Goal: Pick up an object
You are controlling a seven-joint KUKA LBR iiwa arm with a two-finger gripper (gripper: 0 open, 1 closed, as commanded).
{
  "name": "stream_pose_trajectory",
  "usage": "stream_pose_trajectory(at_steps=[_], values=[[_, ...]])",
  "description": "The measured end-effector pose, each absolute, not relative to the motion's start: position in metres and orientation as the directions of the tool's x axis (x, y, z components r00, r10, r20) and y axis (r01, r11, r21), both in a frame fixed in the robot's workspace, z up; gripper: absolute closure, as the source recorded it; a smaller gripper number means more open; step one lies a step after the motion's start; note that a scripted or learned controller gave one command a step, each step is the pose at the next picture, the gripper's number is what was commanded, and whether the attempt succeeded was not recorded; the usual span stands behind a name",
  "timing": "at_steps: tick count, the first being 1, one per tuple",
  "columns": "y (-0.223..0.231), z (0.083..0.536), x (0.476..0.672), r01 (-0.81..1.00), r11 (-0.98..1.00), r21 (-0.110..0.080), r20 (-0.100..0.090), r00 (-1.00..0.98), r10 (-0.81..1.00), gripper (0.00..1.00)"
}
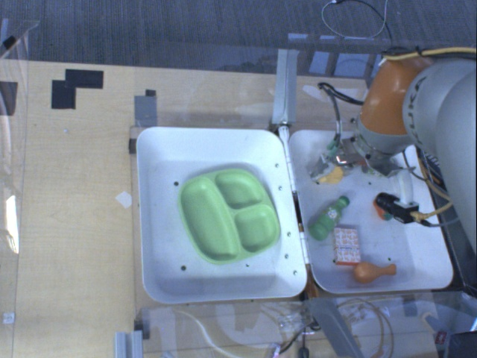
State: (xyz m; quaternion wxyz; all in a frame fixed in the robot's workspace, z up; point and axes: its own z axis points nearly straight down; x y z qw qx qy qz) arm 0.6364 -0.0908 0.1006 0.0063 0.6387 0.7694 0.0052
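My gripper (333, 162) is low over the far left part of the right bin (440, 271), reaching in from the right. A small yellow object (332, 175) lies right under its tip, touching or nearly so; I cannot tell whether it is held. A green bottle (329, 218) lies slanted in the middle of that bin. Nearer the front lie a small red-and-white box (346, 245) and an orange gourd-shaped toy (372, 271).
The left bin (160, 200) holds a green divided plate (228, 214). A raised divider (293, 200) separates the two bins. The grey arm with its orange band (391, 95) hangs over the right bin's far right corner.
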Motion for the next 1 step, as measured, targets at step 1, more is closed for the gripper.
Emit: stream_pose_trajectory(at_steps=[1], values=[[-0.0707,0.1873,0.6293,0.99,0.139,0.009,-0.002,-0.139,0.99,1.0]])
